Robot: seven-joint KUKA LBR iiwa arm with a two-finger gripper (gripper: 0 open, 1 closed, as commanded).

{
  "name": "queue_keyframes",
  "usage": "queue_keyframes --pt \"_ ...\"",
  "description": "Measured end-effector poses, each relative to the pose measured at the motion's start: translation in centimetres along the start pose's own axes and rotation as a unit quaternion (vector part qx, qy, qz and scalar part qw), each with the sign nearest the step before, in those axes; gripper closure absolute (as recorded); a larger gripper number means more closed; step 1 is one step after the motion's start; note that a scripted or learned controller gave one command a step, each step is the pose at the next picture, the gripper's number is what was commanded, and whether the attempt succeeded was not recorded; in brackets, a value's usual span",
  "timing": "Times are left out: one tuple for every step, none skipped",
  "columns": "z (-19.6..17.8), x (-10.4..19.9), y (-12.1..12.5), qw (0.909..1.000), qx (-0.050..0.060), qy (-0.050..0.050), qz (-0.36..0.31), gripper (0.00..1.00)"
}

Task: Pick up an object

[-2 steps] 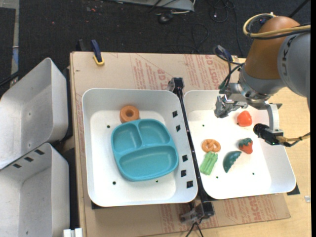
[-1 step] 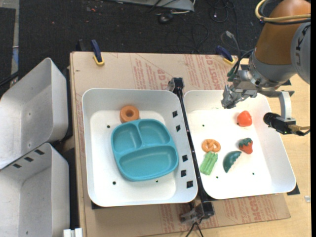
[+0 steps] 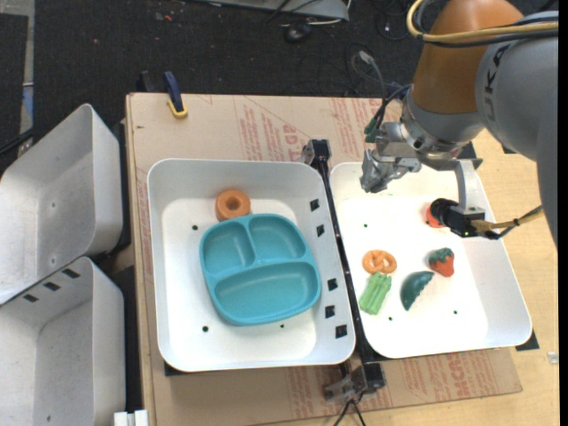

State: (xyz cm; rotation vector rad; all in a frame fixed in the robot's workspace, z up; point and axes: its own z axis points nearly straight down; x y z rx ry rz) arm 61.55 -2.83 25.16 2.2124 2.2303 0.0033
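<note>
My gripper (image 3: 377,177) hangs over the far left corner of the right bin (image 3: 461,331), and nothing is visibly held under it. Nearer the front of that bin lie an orange pretzel (image 3: 379,261), a green ridged piece (image 3: 374,293), a teal wedge (image 3: 415,288) and a red strawberry (image 3: 442,261). A small red-orange object (image 3: 433,213) sits at the right, partly covered by a black part. The pretzel lies well in front of the gripper.
The left bin (image 3: 164,264) holds a blue divided plate (image 3: 259,269) and an orange donut (image 3: 232,205) behind it. A black divider (image 3: 330,229) runs between the bins. Two tilted white bins (image 3: 53,193) stand off the bench at the left. The arm's bulk (image 3: 470,51) overhangs the right bin's far side.
</note>
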Motion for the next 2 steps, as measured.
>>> queue_keyframes --pt "-0.2 6.0 -0.1 1.0000 0.000 0.000 0.000 1.00" --pt "0.8 10.3 -0.5 1.0000 0.002 0.000 0.000 1.00"
